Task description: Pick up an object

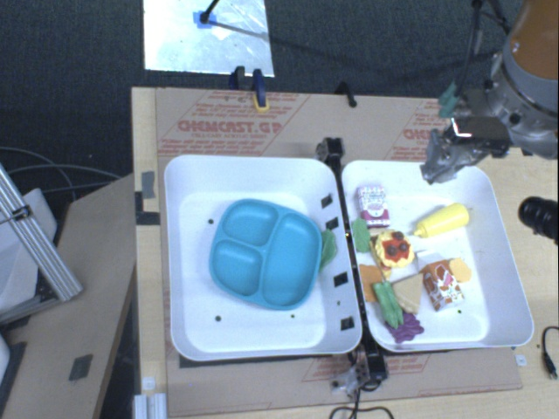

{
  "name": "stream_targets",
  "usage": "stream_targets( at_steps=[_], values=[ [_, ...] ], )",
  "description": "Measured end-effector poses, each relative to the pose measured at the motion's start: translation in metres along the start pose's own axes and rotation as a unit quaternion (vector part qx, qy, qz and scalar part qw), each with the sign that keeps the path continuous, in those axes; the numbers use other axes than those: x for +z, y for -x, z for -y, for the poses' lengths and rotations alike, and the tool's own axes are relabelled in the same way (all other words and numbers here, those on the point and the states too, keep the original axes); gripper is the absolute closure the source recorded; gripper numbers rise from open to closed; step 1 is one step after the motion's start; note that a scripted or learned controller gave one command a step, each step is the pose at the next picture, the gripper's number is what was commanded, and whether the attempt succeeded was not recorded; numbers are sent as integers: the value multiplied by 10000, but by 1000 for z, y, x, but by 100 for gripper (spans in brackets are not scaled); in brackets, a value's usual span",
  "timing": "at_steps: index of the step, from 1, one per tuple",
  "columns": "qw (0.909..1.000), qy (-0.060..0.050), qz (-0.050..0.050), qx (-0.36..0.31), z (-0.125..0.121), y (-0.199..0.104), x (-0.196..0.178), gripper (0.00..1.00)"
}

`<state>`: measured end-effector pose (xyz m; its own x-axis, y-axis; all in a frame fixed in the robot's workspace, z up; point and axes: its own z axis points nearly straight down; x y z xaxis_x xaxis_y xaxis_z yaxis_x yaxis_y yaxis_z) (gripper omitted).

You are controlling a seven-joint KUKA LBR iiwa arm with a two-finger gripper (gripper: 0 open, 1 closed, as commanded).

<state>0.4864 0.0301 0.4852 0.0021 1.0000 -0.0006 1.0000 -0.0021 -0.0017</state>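
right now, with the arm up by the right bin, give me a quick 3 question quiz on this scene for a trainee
1. True or false: the blue tray lies in the left bin.
2. Which lies nearest the gripper? A) yellow bottle B) purple grapes C) little house
3. Fill in: the toy foods lie in the ____ bin.

Key: 1 true; 2 A; 3 right.
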Motion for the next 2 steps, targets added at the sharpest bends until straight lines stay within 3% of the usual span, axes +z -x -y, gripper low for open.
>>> stream_targets(
  at_steps=[1, 2],
  values=[
    [10000, -10, 0, -7, 0, 11, 68, 100],
    [10000, -7, -5, -37, 0, -12, 127, 100]
  ],
)
